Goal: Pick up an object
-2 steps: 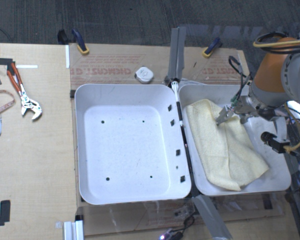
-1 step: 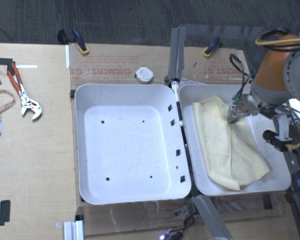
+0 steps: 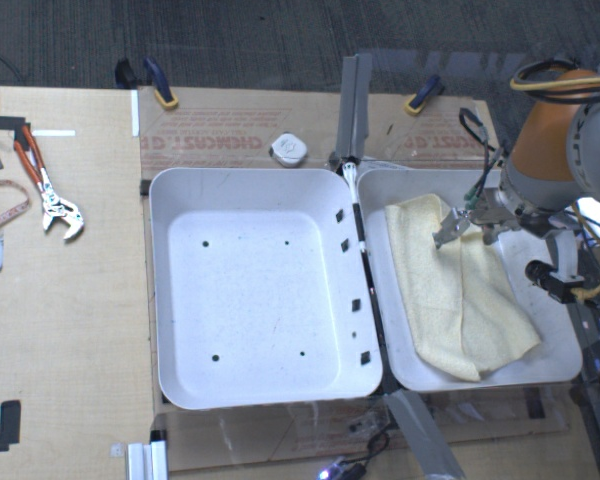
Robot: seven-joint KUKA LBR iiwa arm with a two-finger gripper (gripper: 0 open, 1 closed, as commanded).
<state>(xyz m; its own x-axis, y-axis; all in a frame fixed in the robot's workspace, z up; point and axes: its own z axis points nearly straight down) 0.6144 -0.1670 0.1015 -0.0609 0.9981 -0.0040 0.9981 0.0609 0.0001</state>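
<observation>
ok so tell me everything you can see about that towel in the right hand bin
The towel is pale cream, soft and nubbly like terry cloth. It lies crumpled in the right bin, covering much of its floor, with folds running lengthwise and one thick fold down the middle. Its upper edge bunches near the bin's far wall. The pincer is at its upper part; whether it grips the cloth is unclear.

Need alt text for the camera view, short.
A cream towel lies crumpled in the right white bin, and the arm's tool sits over the towel's upper edge, reaching in from the right. The left white bin sits alongside; a wrench lies on the bench at far left.
</observation>
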